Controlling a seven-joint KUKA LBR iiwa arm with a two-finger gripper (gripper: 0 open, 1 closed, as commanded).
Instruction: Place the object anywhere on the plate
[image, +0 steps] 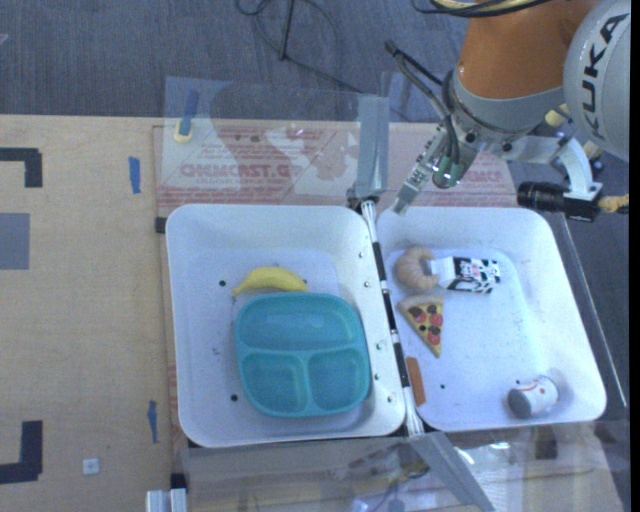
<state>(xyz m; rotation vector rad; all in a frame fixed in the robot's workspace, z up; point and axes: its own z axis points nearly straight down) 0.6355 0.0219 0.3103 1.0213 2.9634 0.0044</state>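
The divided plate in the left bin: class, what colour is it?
Teal, a blue-green. The plate shows best in the camera view, beside a yellow banana.

Gripper (405, 198) poised above back rim between two bins. Croissant (414, 268) found just below jaws in right bin (570, 300), carton (474, 273) touching it at right. Pizza slice (425, 322) laid nearer front, below croissant. Cup (532, 396) tipped in front right corner, well apart from jaws. Plate (300, 355) set in left bin (195, 300), down-left of jaws, banana (269, 281) just behind it.
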